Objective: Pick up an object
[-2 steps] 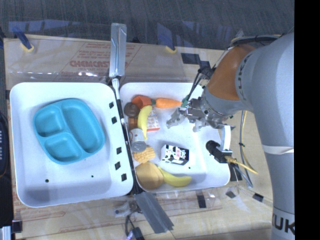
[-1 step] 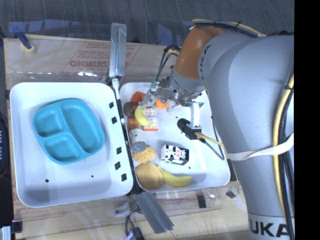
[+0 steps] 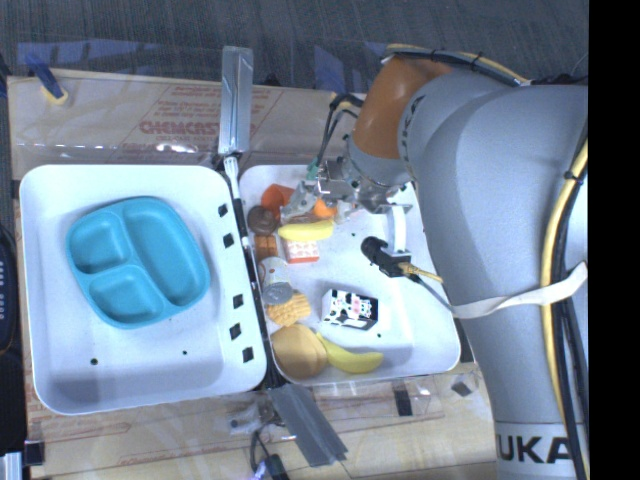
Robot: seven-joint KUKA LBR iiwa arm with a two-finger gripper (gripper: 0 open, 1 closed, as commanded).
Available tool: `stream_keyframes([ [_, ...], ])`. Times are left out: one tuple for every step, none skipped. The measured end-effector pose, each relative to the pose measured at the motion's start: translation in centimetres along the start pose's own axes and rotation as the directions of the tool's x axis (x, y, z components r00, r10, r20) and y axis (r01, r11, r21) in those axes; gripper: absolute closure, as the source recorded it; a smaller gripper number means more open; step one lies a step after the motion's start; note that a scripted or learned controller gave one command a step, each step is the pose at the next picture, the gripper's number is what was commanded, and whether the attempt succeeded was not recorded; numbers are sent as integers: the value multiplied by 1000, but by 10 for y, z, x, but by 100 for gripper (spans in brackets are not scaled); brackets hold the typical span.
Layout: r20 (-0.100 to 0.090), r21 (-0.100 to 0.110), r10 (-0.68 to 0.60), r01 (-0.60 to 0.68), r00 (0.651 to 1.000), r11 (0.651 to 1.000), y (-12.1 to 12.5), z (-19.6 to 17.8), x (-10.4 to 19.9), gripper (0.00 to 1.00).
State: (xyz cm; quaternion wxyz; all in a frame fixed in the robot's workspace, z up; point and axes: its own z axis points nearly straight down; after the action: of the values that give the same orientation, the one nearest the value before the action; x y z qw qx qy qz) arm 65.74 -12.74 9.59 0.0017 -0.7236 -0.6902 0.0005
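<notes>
Camera view puts the hand (image 3: 322, 190) low in the far left corner of the crowded right bin (image 3: 428, 346), poised by an orange piece (image 3: 279, 196) just beyond a yellow piece (image 3: 305, 231). The orange piece is likely its target, since it lies closest. Whether the hand is apart or together, I cannot tell.

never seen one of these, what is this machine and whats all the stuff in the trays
It is a grey robot arm, seen by one camera fixed above the bench, looking down at a slant. Two white bins sit side by side. The left bin holds a blue divided plate. The right bin holds toy food: a banana, corn, a black-and-white box. The arm's working end is down among the food at the bin's far end; whether it holds anything cannot be seen.
</notes>
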Motion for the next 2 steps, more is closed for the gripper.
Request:
stream_keyframes([
  [-3, 10, -164, 164, 986, 986, -2, 1, -8, 0],
  [-3, 1, -157, 157, 988, 988, 2, 0, -32, 0],
])
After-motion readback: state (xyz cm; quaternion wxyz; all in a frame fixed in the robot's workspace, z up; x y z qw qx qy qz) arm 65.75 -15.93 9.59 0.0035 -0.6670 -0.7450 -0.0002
